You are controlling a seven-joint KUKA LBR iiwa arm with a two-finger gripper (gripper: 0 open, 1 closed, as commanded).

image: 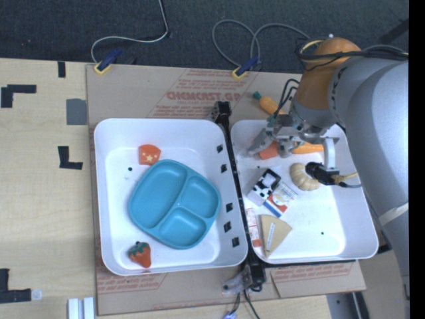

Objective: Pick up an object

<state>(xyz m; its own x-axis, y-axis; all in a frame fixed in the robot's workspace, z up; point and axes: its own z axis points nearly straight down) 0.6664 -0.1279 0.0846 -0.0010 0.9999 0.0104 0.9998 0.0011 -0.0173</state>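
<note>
Gripper (275,140) hangs low over an orange piece (268,153) in the right bin (358,241); its grip cannot be told. Next it must close and lift.

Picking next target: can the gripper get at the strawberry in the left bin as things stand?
Probably yes. The strawberry lies alone in the left bin's near corner, beside the blue plate; the gripper hangs over the right bin.

arm: bulky rounded grey metal arm (382,131) | band: glossy orange band (325,68) above wrist | cables: thin black cables (312,52) looped across the orange section | gripper: small grey metal two-finger gripper (282,138)
</note>
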